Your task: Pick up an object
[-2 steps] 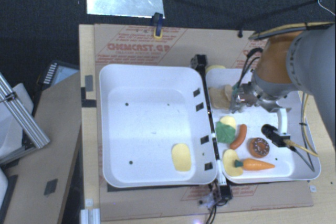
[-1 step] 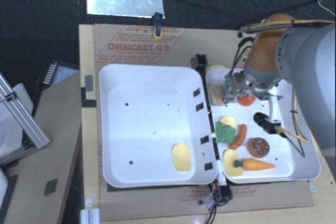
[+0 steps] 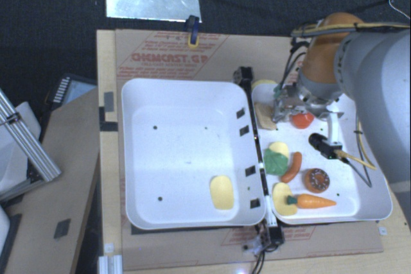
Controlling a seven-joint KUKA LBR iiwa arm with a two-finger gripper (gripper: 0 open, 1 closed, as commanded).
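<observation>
My gripper [image 3: 281, 115] is lowered into the back of the right bin [image 3: 371, 184], under the grey arm with the orange band. A red tomato-like piece [image 3: 303, 119] lies right beside it, on its right. A tan slice [image 3: 264, 116] lies just to its left, by the bin wall. Nearer the front lie a green leafy piece [image 3: 276, 163] with a yellow bit [image 3: 279, 149] on it, a red-brown sausage [image 3: 293, 167], a chocolate donut [image 3: 316, 180], an orange carrot [image 3: 311, 202] and a yellow piece [image 3: 281, 191].
The left bin [image 3: 167, 138] holds one yellow oval piece [image 3: 222, 192] near its front right corner. A pale yellow object [image 3: 263, 85] sits at the back edge of the right bin. The divider between the bins carries black clips [image 3: 244, 131].
</observation>
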